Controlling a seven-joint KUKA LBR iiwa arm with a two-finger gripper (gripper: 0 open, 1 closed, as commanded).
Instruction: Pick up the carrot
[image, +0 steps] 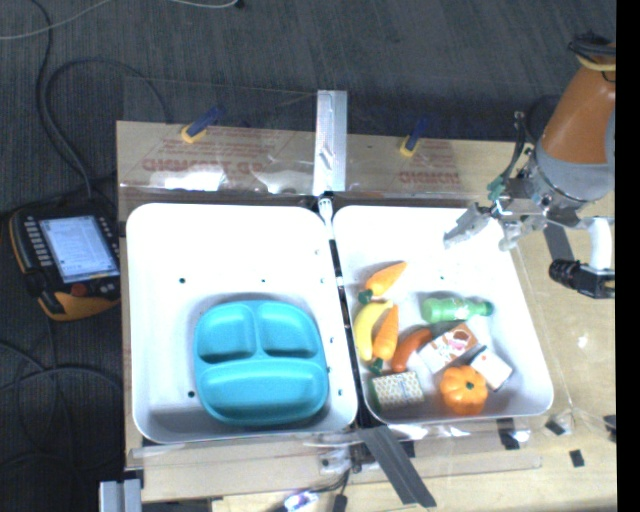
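The carrot (386, 277) is orange with a green stem end. It lies tilted in the right bin (432, 252), near the left wall, just above a yellow banana (371, 328). My gripper (487, 231) hangs over the bin's far right corner, up and to the right of the carrot and well apart from it. Its two fingers are spread open and hold nothing.
Below the carrot the right bin holds an orange-red vegetable (409, 346), a green bottle (456, 307), a white and red box (456, 346), a small pumpkin (463, 389) and a checkered block (397, 387). A blue divided tray (260, 361) sits in the left bin (170, 270).
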